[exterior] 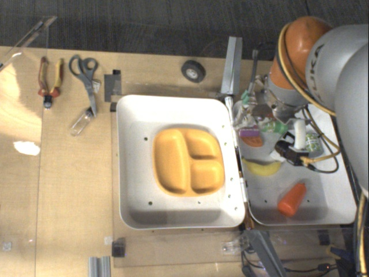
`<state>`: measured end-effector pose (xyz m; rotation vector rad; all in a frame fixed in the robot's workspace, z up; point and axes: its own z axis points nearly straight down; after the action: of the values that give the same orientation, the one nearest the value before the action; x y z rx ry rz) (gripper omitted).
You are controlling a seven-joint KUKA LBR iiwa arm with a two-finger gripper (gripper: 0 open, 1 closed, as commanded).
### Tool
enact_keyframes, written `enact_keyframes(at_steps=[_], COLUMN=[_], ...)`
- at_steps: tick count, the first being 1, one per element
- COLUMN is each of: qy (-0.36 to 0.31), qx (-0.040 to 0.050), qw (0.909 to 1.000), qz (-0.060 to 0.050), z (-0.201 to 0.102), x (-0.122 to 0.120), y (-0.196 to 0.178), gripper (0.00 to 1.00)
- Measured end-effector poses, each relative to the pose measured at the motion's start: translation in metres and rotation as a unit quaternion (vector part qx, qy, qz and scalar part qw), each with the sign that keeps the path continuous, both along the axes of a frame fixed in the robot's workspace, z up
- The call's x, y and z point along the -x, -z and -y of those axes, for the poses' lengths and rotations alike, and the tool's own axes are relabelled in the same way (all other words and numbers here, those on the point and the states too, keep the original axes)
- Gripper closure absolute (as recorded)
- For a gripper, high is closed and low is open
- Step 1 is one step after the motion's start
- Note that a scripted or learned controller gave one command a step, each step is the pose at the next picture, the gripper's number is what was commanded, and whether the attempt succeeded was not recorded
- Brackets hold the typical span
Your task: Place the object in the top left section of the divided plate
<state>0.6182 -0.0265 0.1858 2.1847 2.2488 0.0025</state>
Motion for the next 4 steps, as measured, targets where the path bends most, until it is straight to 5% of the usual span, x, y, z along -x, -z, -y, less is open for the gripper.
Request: enact_keyframes(at_steps=[1,2,3,4], qy=[-0.009,-0.009,-0.011,-0.008], qx=[-0.0019,-0.0019,-0.0023,-0.0023], qw=[1.0,1.0,0.9999,1.0], qz=[0.0,0.0,0.002,-0.001], z=[-0.054,-0.054,-0.055,-0.107], x=[0.023,0.023,0.021,0.13], y=[0.001,0.001,-0.011,0.001], gripper=[1.0,0.0,1.0,1.0])
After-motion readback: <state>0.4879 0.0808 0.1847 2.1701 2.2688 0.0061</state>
